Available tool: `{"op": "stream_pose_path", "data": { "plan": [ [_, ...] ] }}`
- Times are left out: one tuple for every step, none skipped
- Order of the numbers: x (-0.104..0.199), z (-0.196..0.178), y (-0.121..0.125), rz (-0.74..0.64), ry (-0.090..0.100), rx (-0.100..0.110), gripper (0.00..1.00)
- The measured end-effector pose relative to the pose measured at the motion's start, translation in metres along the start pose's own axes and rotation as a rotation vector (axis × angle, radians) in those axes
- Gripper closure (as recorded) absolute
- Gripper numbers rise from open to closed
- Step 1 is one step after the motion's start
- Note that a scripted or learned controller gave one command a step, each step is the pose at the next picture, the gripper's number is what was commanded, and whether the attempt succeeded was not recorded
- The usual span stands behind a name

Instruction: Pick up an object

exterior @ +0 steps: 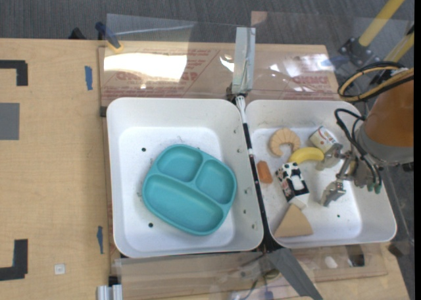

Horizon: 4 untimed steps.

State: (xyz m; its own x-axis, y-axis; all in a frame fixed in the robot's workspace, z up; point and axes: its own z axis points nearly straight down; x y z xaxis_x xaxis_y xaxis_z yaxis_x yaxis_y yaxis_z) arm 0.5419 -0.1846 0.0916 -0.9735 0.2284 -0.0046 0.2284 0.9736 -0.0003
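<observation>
Metal fingers of the gripper (337, 177) hang spread apart with nothing between them, low over bare floor at the right side of the right bin (375, 229). Candidates lie just to their left: a banana (306, 154), a croissant (284, 139) and a black-and-white toy (291, 179). At frame centre-left the teal plate (189, 189) sits in the left bin (125, 180). I judge the pick not yet made; closing on something and lifting remain.

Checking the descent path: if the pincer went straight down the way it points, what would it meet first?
Probably bare floor of the right bin: the pincer points down just right of the banana and the cow toy, though depth is unclear.
</observation>
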Motion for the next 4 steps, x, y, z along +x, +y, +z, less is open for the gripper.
{"op": "stream_pose_path", "data": {
  "plan": [
    [-0.002,-0.009,0.002,-0.002,-0.005,0.0,1.0],
    [0.026,-0.111,-0.048,0.214,-0.003,0.001,1.0],
    [0.002,-0.148,-0.04,-0.184,-0.001,-0.001,1.0],
    [0.049,-0.216,-0.053,0.051,-0.001,0.001,1.0]
  ]
}}
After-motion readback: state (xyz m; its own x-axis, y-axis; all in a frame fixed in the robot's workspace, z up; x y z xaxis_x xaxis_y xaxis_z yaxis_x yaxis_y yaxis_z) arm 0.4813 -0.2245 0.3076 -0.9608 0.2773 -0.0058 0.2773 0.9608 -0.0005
